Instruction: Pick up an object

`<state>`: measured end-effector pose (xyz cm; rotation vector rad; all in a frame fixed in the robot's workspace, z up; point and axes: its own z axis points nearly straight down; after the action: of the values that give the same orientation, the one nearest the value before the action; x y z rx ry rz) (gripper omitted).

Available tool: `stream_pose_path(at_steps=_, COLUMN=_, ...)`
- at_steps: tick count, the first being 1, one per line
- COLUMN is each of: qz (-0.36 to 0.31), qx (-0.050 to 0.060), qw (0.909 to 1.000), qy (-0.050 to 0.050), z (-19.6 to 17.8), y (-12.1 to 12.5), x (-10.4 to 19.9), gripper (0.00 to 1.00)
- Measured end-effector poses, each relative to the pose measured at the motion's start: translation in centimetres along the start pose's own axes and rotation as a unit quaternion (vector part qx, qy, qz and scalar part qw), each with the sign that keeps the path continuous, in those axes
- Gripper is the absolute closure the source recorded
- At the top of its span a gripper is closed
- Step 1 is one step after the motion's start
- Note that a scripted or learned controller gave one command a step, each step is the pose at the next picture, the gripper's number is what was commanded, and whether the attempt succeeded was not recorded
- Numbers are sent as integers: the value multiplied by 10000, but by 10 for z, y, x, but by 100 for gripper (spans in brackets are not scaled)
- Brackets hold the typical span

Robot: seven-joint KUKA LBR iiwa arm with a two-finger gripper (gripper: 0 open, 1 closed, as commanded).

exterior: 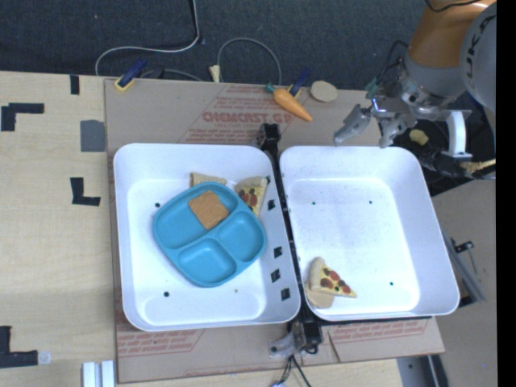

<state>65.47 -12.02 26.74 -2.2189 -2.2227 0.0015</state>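
My gripper (368, 131) hangs above the far edge of the right bin (419, 216), fingers spread apart and nothing between them. A toy pizza slice (326, 283) lies near the front left of the right bin, well below the gripper. In the left bin (133, 240) a blue divided plate (211, 236) carries a brown square cracker (209, 209). Another pizza slice (254, 193) and a tan piece (205, 181) stick out from behind the plate.
Behind the bins, a toy carrot (291, 104) and a round tan piece (324, 91) lie on the cardboard. Cables loop at the back. A black clip (268, 138) joins the bins at the far edge.
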Motion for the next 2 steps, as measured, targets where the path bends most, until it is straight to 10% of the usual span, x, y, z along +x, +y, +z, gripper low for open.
stream_pose_path(at_steps=1, qz=14, qx=54, qw=10000, qy=14, z=41, y=-103, x=25, gripper=0)
stream_pose_path(at_steps=2, qz=2, qx=43, qw=10000, qy=2, z=164, y=-63, x=16, gripper=0)
